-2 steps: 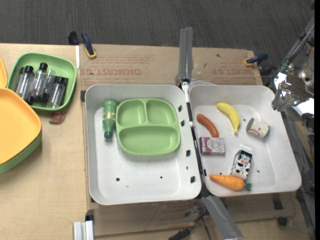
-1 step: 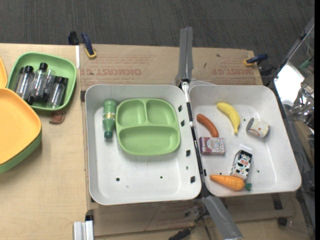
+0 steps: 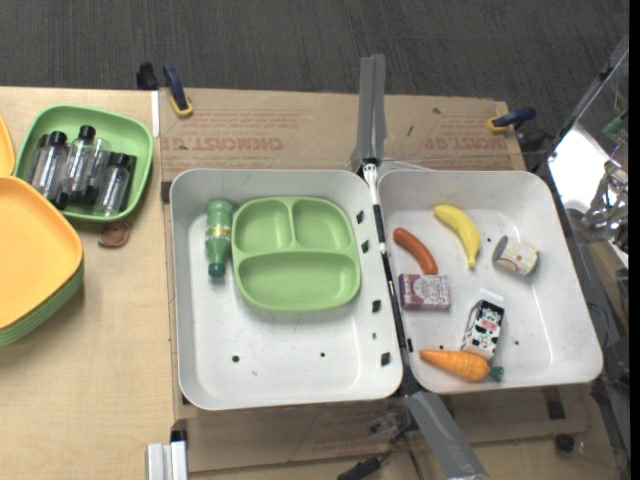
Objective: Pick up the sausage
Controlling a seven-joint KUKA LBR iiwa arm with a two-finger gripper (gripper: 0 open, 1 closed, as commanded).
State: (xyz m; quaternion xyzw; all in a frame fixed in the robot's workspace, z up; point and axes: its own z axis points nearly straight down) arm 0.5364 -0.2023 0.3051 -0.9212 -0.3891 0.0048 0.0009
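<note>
Bench: brown cardboard (image 3: 300, 133) lies under two white bins set side by side.
Right bin (image 3: 555, 313): the sausage (image 3: 415, 250) lies near the left wall, just above a small purple box (image 3: 425, 291).
Near it: a banana (image 3: 459, 230), a carrot (image 3: 458, 364) and a little milk carton (image 3: 486, 327).
Left bin (image 3: 275, 363): a green plate (image 3: 296, 252) with a green bottle (image 3: 218, 236) beside it.
Gripper: cannot tell how it stands.

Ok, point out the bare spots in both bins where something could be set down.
Left bin: the wide floor below the green divided plate. Right bin: the corner right of the milk carton, below the cup. Crowded: sausage, purple box, carrot beside the divider.
</note>
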